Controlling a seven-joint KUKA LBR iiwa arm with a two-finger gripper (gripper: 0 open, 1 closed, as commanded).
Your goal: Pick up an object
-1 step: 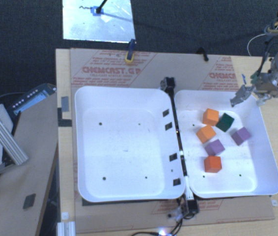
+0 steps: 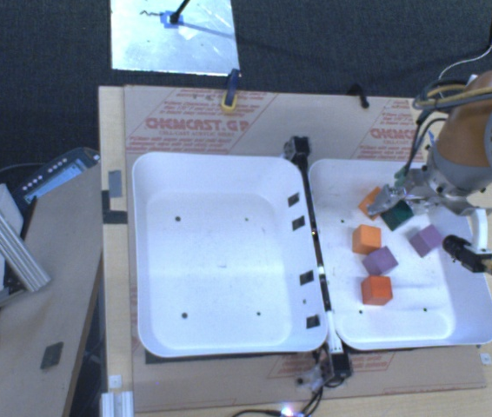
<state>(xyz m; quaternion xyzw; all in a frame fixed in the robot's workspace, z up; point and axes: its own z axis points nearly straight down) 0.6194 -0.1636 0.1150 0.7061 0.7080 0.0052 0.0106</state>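
I see the claw point(image 2: 392, 200) low over the right bin point(image 2: 405, 330), toward the bin's 12 o'clock. Its grey metal blurs into the wrist behind it, so I cannot tell whether it is open or closed.

A dark green block point(image 2: 397, 220) sits right at the claw's 5 o'clock, touching it or nearly so. Its upper edge is covered, and I cannot say whether it is gripped.

At the claw's 9 o'clock an orange block point(image 2: 368, 204) is tilted and half hidden under the metal. Further out, at 7 o'clock, a matte orange cube point(image 2: 367, 238) lies flat. A purple cube point(image 2: 380, 260) is just below it, and a red-orange cube point(image 2: 376, 290) is below that, the three forming a loose column. At the claw's 4 o'clock a lilac cube point(image 2: 425, 240) lies apart.

The bin is smooth white plastic with rounded corners. The left bin point(image 2: 155, 233) at 9 o'clock matches it. Both rest on pale cardboard point(image 2: 202, 122) printed in red. The arm point(image 2: 481, 142) is cut off at the frame's 3 o'clock edge.
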